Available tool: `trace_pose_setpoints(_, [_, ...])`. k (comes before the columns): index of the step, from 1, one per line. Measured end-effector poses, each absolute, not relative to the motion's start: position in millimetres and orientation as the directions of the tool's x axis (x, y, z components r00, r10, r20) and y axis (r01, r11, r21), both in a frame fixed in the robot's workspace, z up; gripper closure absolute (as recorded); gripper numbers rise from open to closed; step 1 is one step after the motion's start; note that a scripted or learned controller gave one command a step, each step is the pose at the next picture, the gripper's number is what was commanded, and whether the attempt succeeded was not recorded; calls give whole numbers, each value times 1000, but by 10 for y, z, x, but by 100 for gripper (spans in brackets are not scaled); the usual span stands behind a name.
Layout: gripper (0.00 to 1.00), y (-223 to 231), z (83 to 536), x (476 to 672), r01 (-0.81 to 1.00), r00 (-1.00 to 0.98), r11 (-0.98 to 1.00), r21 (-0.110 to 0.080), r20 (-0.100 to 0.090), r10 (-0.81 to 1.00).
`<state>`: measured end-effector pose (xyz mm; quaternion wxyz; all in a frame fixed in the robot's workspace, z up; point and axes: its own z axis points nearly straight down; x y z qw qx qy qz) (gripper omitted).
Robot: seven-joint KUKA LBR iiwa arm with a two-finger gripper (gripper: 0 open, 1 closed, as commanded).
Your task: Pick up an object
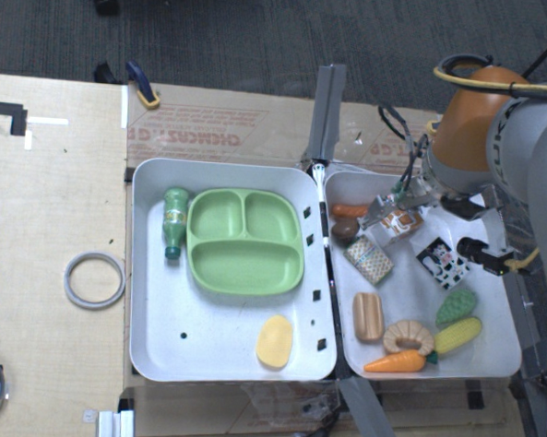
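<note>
Reaching into the right bin (510, 359), the end effector (396, 211) is seen low over a small orange-and-white packet (403, 221) near the back wall. Whether the packet is clamped cannot be told. A descent or closing appears to be in hand; next, a firm closure and straight lift would be called for.

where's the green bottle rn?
In the camera view, the green bottle lies in the left bin, beside the green divided plate's left edge.

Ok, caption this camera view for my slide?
Arm's gripper low over the crowded right bin; green tray sits in the left bin.
</note>
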<state>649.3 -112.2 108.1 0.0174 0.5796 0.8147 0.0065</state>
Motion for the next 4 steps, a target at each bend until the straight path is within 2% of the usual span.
trace_pose_setpoints(2, [0,-1047,1083,6521,975,-220,220,32,-19,975])
trace_pose_setpoints(3, [0,-1308,1064,6668,938,-345,346,23,-13,938])
trace_pose_setpoints(4, [0,-1111,1075,6356,985,-172,172,32,-14,985])
